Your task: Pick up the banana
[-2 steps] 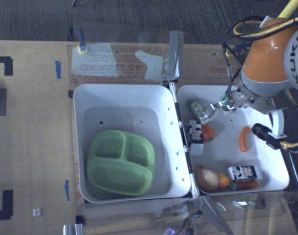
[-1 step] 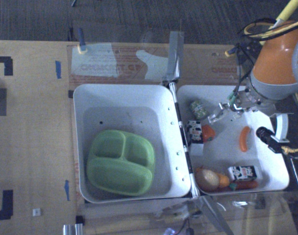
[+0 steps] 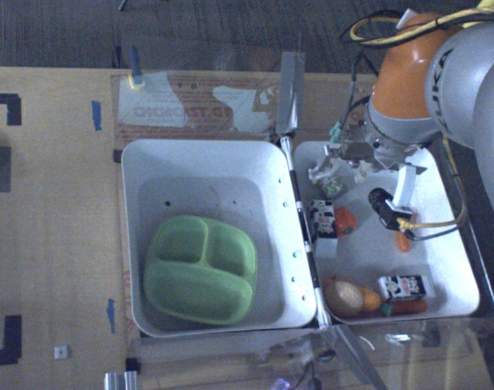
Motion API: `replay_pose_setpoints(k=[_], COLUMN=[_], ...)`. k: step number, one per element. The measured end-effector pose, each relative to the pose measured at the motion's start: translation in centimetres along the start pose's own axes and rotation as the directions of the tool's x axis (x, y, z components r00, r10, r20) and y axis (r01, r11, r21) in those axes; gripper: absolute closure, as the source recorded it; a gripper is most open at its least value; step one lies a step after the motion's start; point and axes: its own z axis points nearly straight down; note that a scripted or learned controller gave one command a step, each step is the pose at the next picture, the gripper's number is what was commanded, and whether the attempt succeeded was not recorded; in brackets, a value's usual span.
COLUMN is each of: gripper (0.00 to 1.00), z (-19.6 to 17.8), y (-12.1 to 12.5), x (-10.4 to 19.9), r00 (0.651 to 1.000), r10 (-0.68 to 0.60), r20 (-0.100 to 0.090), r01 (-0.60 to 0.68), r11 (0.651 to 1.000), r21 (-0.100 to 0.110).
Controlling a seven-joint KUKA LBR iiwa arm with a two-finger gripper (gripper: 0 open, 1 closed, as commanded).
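The grey arm (image 3: 466,71) with its orange band (image 3: 405,67) reaches in from the right, gripper (image 3: 332,173) pointing down and leftward.

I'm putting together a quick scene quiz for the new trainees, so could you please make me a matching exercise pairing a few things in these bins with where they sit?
Things:
1. green divided plate
2. gripper
3. small black-and-white carton
4. pale round food item

Places:
A. right bin, near front corner beside the divider
B. left bin
C. right bin, upper left part, above the floor
D. right bin, near the front right

Pairs: 1-B, 2-C, 3-D, 4-A
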Motion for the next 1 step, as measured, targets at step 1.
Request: replay_pose_setpoints(k=[1], gripper=[0.00], z=[-0.06], y=[4.53], x=[3.22], r00=[0.996], r10=[-0.084], r20=[0.001], r01=[0.084], r11=[0.996], r21=[-0.001])
